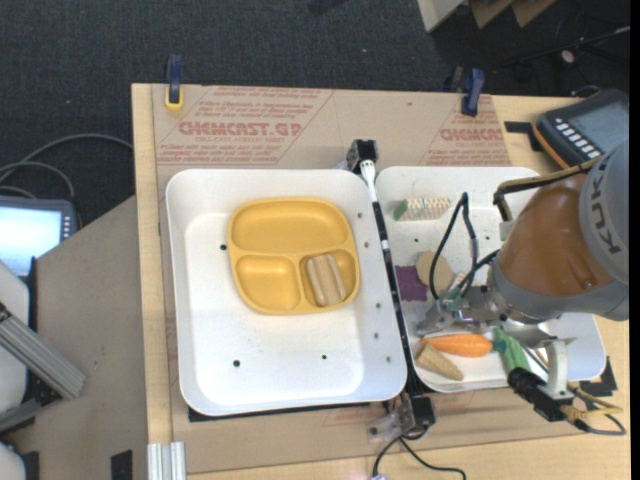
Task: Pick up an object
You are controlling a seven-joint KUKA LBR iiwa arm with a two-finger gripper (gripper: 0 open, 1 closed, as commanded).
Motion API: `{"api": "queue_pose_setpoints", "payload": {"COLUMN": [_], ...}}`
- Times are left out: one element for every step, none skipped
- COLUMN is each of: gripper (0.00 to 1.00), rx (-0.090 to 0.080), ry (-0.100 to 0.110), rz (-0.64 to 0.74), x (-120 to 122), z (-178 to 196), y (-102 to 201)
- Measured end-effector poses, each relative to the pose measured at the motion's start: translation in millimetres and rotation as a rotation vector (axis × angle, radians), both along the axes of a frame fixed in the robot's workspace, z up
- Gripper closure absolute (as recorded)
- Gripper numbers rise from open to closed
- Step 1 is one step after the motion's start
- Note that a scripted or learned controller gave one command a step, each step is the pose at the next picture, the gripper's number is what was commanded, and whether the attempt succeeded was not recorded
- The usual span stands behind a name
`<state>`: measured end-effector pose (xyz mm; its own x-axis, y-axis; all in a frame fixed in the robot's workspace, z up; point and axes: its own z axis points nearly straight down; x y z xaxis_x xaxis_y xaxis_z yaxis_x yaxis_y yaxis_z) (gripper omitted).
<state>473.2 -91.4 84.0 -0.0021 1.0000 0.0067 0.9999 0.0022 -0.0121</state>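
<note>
My gripper [455, 313] hangs low in the right bin [440, 180], under the grey arm with its orange band [545, 248]. Just below it an orange carrot [461, 345] lies on the bin floor, with a green stem piece [507, 351] at its right end. In front of the carrot sits a tan wedge [440, 365]. To the gripper's left are a purple item [408, 281] and a beige round piece [429, 266], partly hidden by cables. A pale ribbed item with a green end [426, 207] rests near the bin's back.
The left bin [200, 308] holds a yellow divided tray [292, 255] with a tan bread-like piece [323, 279] in its lower right compartment. Black cables [462, 233] run from the arm over the right bin. A divider rail [382, 258] separates the bins.
</note>
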Motion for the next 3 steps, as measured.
{"api": "queue_pose_setpoints", "payload": {"gripper": [0.00, 0.00, 0.00], "rx": [-0.010, -0.010, -0.005], "ry": [-0.020, 0.007, -0.019], "rz": [-0.001, 0.009, 0.001], "x": [86, 193, 144], "z": [1, 0, 108], "y": [-35, -2, 38]}}
